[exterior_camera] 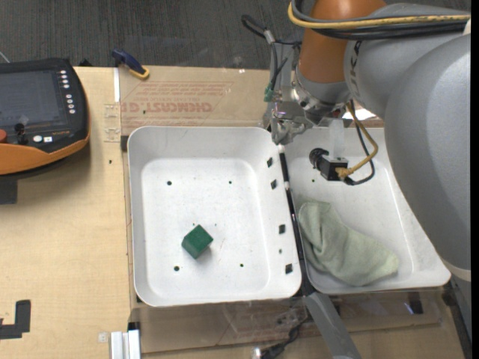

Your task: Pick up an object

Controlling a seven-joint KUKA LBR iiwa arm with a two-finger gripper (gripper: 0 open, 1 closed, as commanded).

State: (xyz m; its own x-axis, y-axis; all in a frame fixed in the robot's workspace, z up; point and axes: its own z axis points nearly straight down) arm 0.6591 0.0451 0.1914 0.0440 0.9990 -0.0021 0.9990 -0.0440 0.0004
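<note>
1. I count two white bins on the tabletop (60, 238) — the left bin (150, 144) and the right bin (419, 271), touching along their shared edge.
2. One green cube (197, 241) lies in the left bin, toward 7 o'clock of its floor, well apart from every wall and tilted a little against the bin's edges.
3. One pale green cloth (344, 249) sits crumpled in the right bin, toward 6 o'clock, just beside the shared edge.
4. The one arm (419, 88) comes in from 3 o'clock; its orange band (329, 28) is at 12 o'clock above the right bin.
5. The claw (284, 129) hangs over the bins' shared edge at their 12 o'clock end — I cannot tell how far open it is, and I see nothing in it.
6. One orange-rimmed control pendant (37, 114) rests on the tabletop at 9 o'clock, well apart from the bins.
</note>
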